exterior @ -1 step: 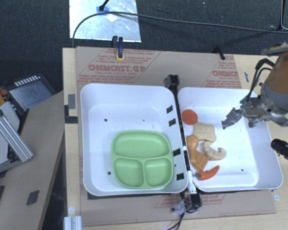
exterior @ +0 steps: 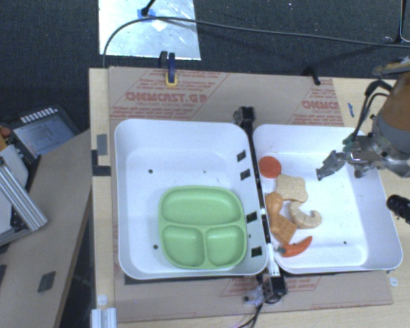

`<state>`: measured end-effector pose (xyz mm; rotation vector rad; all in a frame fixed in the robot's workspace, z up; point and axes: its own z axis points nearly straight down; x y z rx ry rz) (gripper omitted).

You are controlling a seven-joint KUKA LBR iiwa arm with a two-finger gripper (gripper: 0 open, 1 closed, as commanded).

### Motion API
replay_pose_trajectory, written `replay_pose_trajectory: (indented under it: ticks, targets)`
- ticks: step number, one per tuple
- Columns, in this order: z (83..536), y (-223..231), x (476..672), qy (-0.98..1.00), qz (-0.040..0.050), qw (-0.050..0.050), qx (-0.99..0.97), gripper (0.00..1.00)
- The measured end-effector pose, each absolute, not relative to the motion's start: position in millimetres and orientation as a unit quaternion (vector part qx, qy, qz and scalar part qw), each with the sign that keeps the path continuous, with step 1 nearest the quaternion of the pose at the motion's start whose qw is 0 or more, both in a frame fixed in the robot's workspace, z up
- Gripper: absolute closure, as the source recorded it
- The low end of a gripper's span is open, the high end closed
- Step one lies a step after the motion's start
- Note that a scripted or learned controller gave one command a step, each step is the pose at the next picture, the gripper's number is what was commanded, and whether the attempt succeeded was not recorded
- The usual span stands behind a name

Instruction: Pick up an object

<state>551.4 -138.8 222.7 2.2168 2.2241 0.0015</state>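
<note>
My pincer (exterior: 330,166) hangs over the right bin (exterior: 376,251) — grip state unclear. The toast slice (exterior: 292,187) looks light, stiff — I'd pinch its edges.

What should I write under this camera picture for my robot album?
Robot hand hovers over the right bin beside toy food; green tray sits in the left bin.

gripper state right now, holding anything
The grey two-finger gripper: cannot be told whether open or closed; nothing visible between its fingers. It hangs over the right shallow white bin, apart from the food pieces.
</note>
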Motion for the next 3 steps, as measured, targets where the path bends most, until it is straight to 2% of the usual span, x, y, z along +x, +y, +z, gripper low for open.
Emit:
replay_pose_trajectory:
  ticks: [2, 3]
  targets:
    - [97.3, -138.4, 549.5, 0.707, -0.0006, -0.001, 0.707, 0.0]
    - [88.3, -138.9, 553.0, 0.707, 0.0027, 0.004, 0.707, 0.0]
